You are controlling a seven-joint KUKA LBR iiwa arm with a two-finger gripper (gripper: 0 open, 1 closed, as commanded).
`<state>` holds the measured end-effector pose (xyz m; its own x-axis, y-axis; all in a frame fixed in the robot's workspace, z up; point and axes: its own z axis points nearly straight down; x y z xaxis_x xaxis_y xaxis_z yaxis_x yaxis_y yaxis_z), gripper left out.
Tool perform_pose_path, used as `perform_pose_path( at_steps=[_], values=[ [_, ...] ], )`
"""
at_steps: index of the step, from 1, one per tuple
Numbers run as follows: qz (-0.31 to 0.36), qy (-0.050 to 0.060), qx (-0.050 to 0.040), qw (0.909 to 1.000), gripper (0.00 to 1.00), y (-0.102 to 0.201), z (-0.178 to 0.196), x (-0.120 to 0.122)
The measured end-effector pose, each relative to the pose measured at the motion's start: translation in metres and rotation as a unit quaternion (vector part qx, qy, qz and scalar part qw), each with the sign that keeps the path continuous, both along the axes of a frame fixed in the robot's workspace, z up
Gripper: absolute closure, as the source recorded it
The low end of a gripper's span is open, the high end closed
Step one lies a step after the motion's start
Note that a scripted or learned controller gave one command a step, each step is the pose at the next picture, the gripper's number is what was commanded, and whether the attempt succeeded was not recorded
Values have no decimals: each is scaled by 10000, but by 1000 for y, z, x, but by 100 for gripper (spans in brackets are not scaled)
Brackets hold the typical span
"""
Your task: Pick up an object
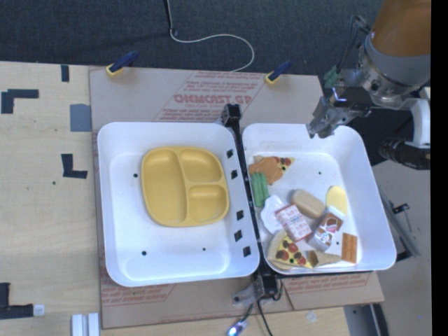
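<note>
Claw hovers above the right bin's far rim.

Both bins looked like smooth white plastic with a faint sheen. The yellow divided plate appeared to be matt plastic. Under the bins lay a sheet of brown printed cardboard, dull and flat, on a pale wood-grain bench. The arm's orange band looked smooth, and the gripper seemed dark metal.
</note>
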<state>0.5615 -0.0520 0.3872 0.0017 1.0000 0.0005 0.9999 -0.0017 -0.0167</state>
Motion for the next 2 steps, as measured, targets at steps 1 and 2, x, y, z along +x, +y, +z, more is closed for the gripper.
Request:
perform_pose_path(
  at_steps=[1, 2],
  values=[
    [48, -90, 5, 9999, 100, 71, 36, -16],
    [30, -154, 3, 9999, 100, 90, 155, 20]
  ],
)
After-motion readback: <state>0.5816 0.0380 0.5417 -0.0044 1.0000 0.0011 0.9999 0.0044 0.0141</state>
